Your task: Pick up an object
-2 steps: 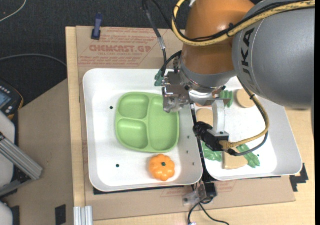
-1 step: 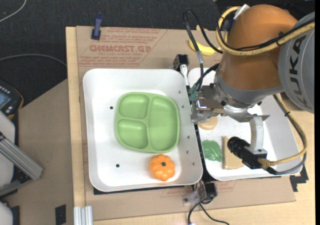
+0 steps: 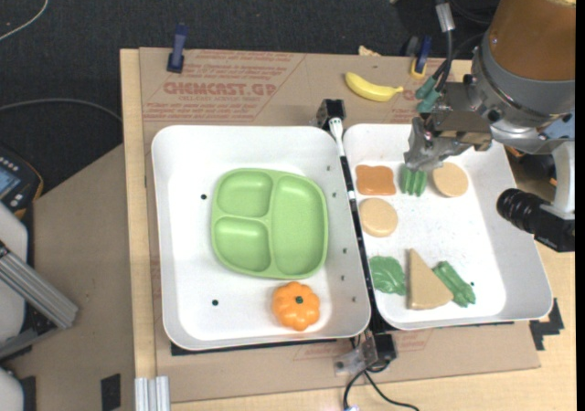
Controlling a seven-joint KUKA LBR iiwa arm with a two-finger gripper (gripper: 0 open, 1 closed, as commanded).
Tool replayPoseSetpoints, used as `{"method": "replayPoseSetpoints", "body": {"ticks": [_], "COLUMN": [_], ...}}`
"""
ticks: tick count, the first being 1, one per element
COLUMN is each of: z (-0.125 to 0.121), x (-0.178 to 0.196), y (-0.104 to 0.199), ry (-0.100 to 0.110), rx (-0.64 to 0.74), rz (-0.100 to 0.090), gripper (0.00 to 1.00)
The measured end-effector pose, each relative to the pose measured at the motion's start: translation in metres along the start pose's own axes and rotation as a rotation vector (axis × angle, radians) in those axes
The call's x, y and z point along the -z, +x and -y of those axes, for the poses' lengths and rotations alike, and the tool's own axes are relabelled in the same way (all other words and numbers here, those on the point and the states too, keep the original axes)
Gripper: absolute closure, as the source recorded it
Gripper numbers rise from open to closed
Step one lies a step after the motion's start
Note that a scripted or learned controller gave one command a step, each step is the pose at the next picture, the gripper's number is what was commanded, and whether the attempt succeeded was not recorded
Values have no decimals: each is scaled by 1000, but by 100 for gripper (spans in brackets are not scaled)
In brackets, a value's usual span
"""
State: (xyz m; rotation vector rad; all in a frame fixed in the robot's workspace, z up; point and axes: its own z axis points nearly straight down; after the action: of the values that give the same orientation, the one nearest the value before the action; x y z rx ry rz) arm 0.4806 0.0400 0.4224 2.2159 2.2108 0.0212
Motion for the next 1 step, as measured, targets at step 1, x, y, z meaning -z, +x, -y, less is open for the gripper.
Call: {"method": "replayPoseSetpoints", "body": {"ticks": [1], "z": [5], "x": [-114], "y": [-23], "ry": [30], "rx": [-1], "rz": [3], "gripper": [100]}}
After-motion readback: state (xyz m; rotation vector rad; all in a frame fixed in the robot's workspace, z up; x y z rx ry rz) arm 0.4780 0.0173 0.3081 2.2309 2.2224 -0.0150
